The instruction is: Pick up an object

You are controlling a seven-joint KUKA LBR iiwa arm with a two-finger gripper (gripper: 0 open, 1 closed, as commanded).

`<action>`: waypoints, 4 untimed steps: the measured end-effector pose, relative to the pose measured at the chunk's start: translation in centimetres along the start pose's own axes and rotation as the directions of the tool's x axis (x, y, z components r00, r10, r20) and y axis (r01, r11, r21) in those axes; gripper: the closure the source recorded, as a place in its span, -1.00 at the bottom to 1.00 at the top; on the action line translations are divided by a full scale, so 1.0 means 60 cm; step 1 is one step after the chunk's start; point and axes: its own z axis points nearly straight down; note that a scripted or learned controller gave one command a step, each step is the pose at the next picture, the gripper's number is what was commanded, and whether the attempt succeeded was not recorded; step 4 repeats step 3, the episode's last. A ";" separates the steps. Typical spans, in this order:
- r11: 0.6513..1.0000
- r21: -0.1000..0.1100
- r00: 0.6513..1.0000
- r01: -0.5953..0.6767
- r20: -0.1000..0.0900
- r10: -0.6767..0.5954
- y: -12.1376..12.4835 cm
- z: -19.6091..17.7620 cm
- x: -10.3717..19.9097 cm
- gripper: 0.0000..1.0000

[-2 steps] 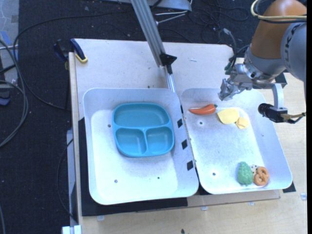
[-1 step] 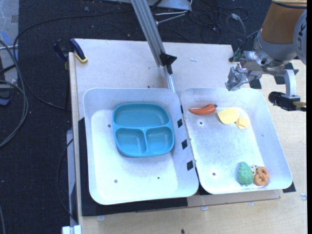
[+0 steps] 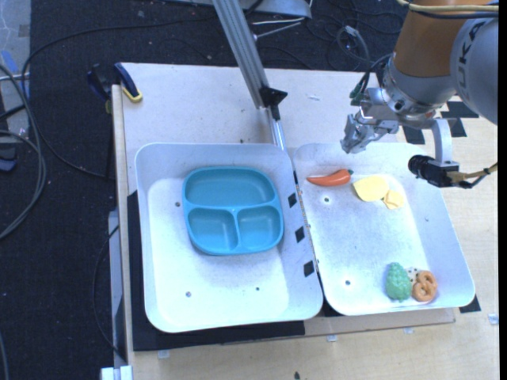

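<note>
My gripper (image 3: 354,141) hangs above the back edge of the right bin (image 3: 444,236), with nothing visible between its fingers. Just below and left of it an orange-red chili pepper (image 3: 329,178) lies in that bin. To the pepper's right sits a yellow cheese-like piece (image 3: 375,189). At the bin's front right corner lie a green broccoli-like piece (image 3: 398,282) and a small orange pretzel (image 3: 425,285), side by side.
The left bin (image 3: 158,275) holds a blue divided plate (image 3: 233,210). A slanted grey metal pole (image 3: 242,42) comes down to a clamp between the bins' back corners. Bare bench lies behind the bins.
</note>
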 end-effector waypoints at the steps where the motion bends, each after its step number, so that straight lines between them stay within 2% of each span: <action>1: 1.000 0.003 1.000 0.000 0.000 0.000 -0.052 0.010 0.081 1.00; 3: 1.000 0.003 1.000 0.000 0.000 0.000 -0.105 0.019 0.225 1.00; 4: 1.000 0.003 1.000 0.000 0.000 0.000 -0.105 0.019 0.225 1.00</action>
